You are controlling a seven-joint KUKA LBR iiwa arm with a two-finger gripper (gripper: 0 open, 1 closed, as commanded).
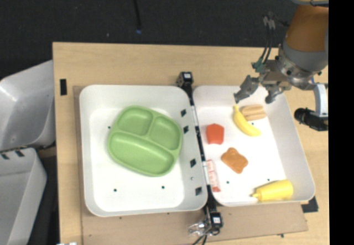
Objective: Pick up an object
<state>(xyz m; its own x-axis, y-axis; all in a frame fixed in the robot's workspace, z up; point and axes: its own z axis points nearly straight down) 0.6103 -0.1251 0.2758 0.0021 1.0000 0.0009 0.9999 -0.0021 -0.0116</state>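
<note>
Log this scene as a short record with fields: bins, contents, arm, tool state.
left bin: holds a green divided plate
right bin: holds five small items
near the far end: yellow banana touching a tan hot dog bun
middle: red block, orange-brown piece
near corner: yellow bottle lying on its side
arm: over the right bin's far right corner
tool: fingers spread, above the bun, nothing between them

green divided plate point(145, 140) | in left white bin point(88, 144) | wooden bench point(69, 61)
</note>
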